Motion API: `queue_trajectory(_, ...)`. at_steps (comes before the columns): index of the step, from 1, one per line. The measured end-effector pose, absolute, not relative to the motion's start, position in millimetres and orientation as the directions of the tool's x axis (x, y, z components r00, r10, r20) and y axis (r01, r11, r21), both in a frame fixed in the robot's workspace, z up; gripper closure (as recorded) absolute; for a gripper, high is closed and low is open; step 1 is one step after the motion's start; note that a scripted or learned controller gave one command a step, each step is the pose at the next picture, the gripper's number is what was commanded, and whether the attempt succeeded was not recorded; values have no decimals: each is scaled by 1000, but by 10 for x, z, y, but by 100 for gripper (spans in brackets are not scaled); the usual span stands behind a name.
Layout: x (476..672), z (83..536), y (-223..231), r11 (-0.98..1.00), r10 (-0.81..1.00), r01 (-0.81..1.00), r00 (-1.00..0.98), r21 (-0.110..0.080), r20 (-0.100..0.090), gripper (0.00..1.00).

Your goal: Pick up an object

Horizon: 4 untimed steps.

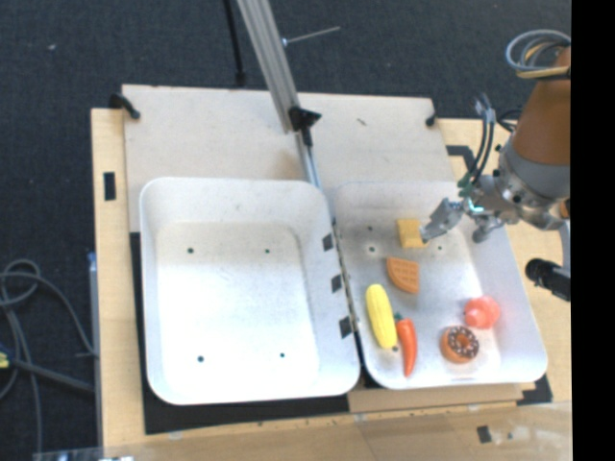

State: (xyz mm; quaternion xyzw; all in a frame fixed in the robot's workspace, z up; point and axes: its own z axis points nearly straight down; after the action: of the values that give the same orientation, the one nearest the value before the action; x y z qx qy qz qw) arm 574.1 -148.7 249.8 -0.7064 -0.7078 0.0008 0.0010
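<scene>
Objects for picking lie in the right bin (500, 349): a pale yellow block (411, 232) near the bin's far side, an orange wedge-shaped piece (405, 276) just below it, a yellow corn cob (381, 316) lying along the bin's left wall, an orange carrot (406, 345) just beside the corn on its right, a chocolate-topped doughnut (460, 344) near the front edge, and a red tomato-like ball (481, 312) just behind the doughnut. The pincer (445, 221) hangs over the far part of this bin, just right of the yellow block, at the end of the grey arm (536, 176) with its orange band, which reaches in from the right. Whether the pincer is released or clenched cannot be told, and nothing is seen in its grip. The left bin (154, 257) sits beside the right one on the tan surface (211, 128), their walls almost touching. A slanted metal rail (269, 51) crosses the surface's far edge.
</scene>
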Motion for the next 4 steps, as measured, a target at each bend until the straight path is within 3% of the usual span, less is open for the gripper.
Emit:
queue_trajectory(1,5749,2522,-1488,1,1000,1000,-1,2,0,0)
queue_trajectory(4,5759,1249,-1592,-3,1000,1000,3,-2,-2,0)
